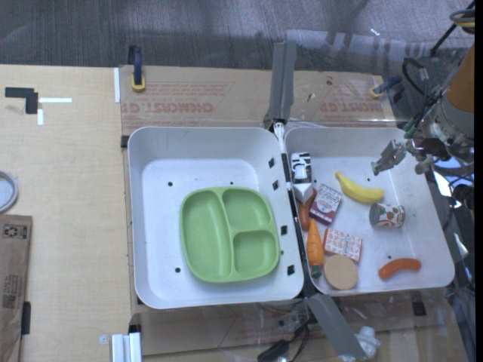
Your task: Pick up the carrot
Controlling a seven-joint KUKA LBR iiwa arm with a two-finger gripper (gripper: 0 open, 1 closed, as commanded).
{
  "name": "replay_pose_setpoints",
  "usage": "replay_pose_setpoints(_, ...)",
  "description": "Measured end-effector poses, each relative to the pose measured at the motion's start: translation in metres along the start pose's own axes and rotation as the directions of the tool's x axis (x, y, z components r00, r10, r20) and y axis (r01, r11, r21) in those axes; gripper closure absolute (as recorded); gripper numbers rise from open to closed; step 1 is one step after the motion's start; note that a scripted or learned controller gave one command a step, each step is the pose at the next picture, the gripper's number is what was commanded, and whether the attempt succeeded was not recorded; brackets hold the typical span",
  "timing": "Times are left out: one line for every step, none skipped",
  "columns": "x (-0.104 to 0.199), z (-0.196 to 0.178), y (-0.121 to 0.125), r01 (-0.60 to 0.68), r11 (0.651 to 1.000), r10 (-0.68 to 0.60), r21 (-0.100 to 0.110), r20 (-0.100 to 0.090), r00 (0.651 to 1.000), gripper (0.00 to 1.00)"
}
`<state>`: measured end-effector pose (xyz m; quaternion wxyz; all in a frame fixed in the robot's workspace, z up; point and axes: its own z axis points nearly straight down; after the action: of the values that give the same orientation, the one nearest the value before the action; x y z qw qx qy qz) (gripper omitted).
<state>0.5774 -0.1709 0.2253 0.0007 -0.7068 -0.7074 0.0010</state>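
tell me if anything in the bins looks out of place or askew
Nothing looks spilled or damaged. The carrot lies jammed lengthwise against the right bin's left wall. The green plate sits slightly rotated in the left bin.

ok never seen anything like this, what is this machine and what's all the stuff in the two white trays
It is one picture, taken by a fixed camera above a bench, looking down at a slant. The machine is a robot arm reaching in from the right. At its tip is a claw with two fingers, hovering over the back of the right bin; nothing shows between the fingers.

The left bin holds a green divided plate. The right bin holds toy food: a carrot lying along the bin's left wall, a banana, a sausage, a small can, a round cookie and a few small boxes.

The job is to pick up the carrot, which lies untouched, well away from the claw.
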Motion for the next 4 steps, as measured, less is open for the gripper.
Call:
replay_pose_setpoints(0.044,0.117,-0.088,0.125,0.992,-0.125,0.001,-0.001,0.992,0.00)
replay_pose_setpoints(0.023,0.110,-0.017,-0.037,0.999,0.037,-0.002,-0.002,0.999,0.00)
replay_pose_setpoints(-0.034,0.018,-0.044,0.080,0.997,-0.080,-0.002,0.001,0.997,0.00)
replay_pose_setpoints(0.034,0.124,-0.015,0.052,0.999,-0.052,-0.002,0.001,0.999,0.00)
